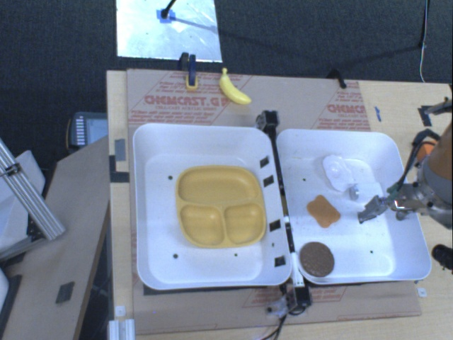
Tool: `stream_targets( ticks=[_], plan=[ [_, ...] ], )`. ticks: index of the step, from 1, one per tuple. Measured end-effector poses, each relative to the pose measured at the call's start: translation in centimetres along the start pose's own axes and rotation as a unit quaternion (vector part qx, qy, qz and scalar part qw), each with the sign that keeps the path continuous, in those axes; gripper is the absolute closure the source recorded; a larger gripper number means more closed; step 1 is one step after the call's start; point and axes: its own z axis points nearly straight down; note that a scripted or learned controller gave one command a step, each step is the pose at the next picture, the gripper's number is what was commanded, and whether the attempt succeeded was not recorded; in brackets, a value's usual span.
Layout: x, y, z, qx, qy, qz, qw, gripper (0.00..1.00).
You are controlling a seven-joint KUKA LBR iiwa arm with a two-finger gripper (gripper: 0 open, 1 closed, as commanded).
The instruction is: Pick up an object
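Observation:
The right bin holds three loose things. A flat tan piece shaped like toast lies near its middle. Behind it lies a white crumpled object, and a round dark brown disc sits at the front left corner. My gripper reaches in from the right, low over the bin floor. It is just right of the tan piece and in front of the white object, and nothing shows in its grasp.
The left bin carries a yellow divided tray. A banana and a yellow clamp lie on the cardboard behind the bins. A black divider runs between the bins.

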Motion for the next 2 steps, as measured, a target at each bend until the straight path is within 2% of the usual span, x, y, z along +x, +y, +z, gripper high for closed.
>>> stream_targets(
  ticks=[2],
  plan=[
    [0.8,0.9,9.3,-0.002,0.000,0.001,1.0000,0.00]
  ],
)
